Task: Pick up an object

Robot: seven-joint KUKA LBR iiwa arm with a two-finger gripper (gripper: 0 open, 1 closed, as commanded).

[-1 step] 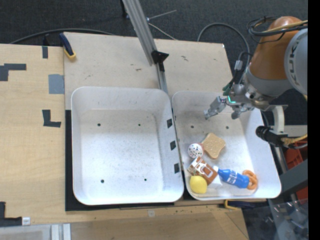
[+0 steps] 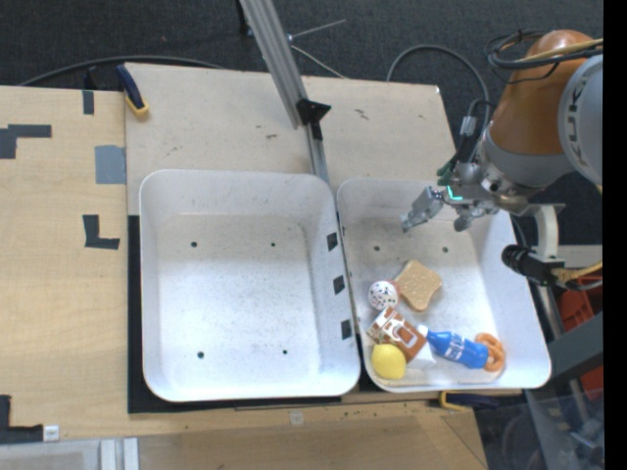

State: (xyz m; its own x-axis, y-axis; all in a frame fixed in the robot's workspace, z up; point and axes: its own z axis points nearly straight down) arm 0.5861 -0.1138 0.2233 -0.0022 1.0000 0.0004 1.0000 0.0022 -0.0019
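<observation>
We see the hand (image 2: 443, 213) spread wide and holding nothing above the right bin (image 2: 524, 336), while the blue bottle (image 2: 457, 348) lies near its front edge, long axis left-right, orange end pointing right.

Arm pose — single KUKA arm in from the right, gripper low and spread.

Arm (image 2: 549, 106) enters at the right edge; orange band uppermost, grey wrist below it, angled down and to the left. Gripper (image 2: 441, 215) sits at the far-right part of the scene with its two fingers (image 2: 419, 213) apart — one reaching left, the other toward the near side. Nothing seen between them.
</observation>
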